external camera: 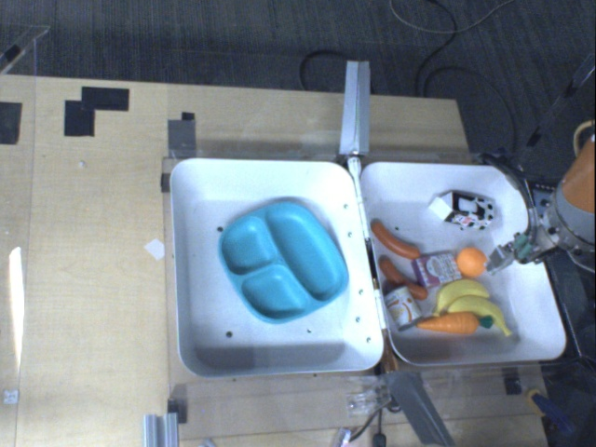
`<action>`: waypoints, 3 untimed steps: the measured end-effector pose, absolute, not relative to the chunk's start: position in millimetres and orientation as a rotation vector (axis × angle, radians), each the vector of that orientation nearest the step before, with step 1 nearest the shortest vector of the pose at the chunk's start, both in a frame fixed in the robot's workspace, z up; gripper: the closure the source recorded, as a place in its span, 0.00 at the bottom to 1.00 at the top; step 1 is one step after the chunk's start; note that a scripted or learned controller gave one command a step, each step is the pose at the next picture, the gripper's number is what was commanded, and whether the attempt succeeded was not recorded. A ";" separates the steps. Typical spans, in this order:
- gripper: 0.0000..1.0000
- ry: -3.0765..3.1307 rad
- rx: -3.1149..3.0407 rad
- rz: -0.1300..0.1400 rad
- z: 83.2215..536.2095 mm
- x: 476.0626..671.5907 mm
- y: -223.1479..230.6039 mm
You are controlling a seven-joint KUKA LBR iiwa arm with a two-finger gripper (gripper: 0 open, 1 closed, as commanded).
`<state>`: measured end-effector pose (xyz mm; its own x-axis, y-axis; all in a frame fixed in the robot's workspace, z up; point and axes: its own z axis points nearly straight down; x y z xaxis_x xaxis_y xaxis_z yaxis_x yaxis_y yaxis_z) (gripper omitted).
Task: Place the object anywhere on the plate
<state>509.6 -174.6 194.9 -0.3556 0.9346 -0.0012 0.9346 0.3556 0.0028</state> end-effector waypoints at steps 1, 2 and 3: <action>0.00 2.585 1.781 0.002 194.9 509.6 -174.5; 0.00 2.452 1.964 0.001 130.7 493.6 -117.6; 0.00 2.526 1.863 0.002 164.3 492.6 -136.4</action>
